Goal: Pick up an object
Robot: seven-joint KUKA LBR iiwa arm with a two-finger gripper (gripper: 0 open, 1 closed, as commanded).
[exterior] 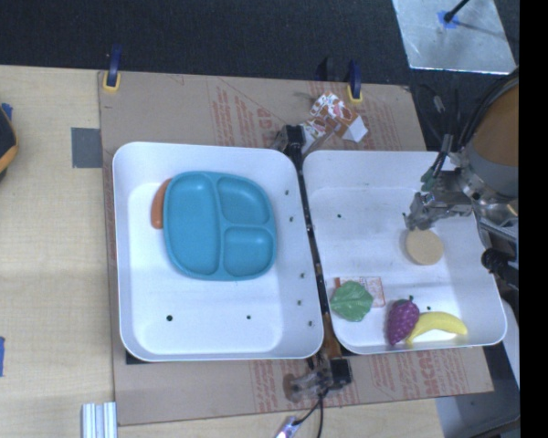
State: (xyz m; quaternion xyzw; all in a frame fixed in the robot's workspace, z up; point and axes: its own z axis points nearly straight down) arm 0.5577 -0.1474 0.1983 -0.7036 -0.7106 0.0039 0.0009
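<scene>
A round tan disc lies flat on the floor of the right bin, toward the bin's 3 o'clock side, and the jaws sit just at its 12 o'clock edge; whether they touch it, or whether they are released or clenched, cannot be told from this slant. Nothing shows between them. Toward 6 o'clock of the disc, along the bin's near wall, lie a yellow banana, a purple grape bunch touching it, and a green leafy piece beside a small printed card. The left bin holds a blue divided plate with an orange piece tucked under its 9 o'clock edge. Both bins rest on brown cardboard on the bench.
</scene>
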